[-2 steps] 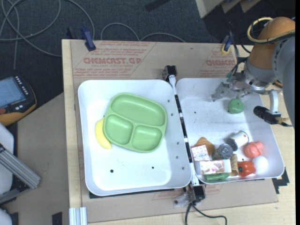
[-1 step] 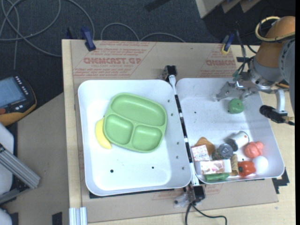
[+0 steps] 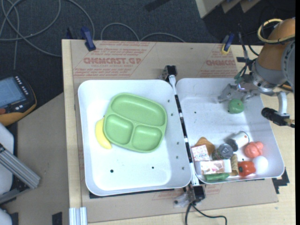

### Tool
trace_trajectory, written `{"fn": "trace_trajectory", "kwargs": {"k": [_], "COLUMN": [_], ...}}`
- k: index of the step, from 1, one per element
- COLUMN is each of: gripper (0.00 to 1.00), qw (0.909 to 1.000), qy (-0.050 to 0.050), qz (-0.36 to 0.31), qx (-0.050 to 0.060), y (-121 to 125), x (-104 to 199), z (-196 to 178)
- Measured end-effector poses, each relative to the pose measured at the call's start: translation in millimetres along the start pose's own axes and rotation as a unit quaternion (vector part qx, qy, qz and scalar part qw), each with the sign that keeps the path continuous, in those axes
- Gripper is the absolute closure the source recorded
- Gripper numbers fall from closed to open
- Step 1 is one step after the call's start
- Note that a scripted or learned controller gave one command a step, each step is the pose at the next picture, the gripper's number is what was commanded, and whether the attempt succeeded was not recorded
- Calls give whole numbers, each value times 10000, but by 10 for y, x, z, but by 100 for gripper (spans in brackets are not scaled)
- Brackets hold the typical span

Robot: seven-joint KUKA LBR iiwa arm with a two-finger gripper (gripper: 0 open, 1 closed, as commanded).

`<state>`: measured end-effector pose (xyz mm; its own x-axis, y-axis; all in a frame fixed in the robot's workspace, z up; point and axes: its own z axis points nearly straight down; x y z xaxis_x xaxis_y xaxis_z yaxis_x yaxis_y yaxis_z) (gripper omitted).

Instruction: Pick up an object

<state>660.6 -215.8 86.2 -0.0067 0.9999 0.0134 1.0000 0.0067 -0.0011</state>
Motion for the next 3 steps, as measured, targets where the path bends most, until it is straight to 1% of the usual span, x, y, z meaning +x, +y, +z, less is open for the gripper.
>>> {"fn": "trace_trajectory", "kwargs": {"k": [1,2,3], "gripper": [100,0,0], "qw": [10000,10000,10000], "qy": [-59,-33,-64], "qz": [0,-5,32], "qx": [-25,-13,1], "y": [2,3,-465], "x": [-32,-11,270], "z": [-106,-102,23]}}
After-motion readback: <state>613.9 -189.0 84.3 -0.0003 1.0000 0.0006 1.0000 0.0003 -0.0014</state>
